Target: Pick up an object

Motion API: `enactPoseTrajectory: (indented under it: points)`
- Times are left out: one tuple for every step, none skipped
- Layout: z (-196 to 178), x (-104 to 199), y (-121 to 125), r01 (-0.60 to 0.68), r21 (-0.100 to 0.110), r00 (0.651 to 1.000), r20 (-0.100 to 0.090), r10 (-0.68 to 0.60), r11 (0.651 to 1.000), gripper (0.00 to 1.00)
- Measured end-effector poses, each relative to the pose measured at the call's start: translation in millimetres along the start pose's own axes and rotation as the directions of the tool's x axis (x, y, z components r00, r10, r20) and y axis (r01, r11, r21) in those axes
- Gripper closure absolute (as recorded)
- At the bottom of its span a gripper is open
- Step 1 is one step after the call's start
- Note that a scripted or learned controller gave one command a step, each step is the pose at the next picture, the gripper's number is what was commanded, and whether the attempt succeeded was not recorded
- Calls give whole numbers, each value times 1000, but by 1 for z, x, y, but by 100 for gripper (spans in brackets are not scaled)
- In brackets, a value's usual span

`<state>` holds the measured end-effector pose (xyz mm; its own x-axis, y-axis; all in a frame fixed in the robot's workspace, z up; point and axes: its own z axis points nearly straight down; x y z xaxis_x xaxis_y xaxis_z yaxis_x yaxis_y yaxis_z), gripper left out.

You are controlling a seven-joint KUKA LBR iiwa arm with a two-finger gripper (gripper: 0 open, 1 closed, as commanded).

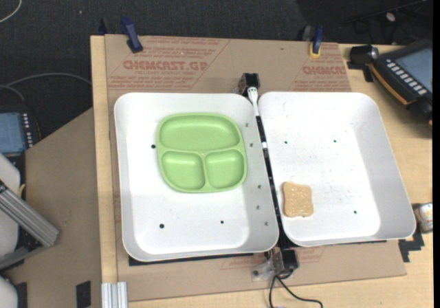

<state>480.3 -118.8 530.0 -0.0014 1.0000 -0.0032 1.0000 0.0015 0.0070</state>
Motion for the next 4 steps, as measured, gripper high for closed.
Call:
enactPoseTrajectory:
  points:
    - [137, 8, -3, -2, 21, 1000, -6, 3, 1000, 100]
    - [183, 107, -2, 9, 15, 1000, -7, -9, 1000, 100]
    - [154, 163, -1, 6, 2, 1000, -5, -6, 1000, 100]
    - [116, 221, -1, 6, 1, 1000, -6, -6, 1000, 100]
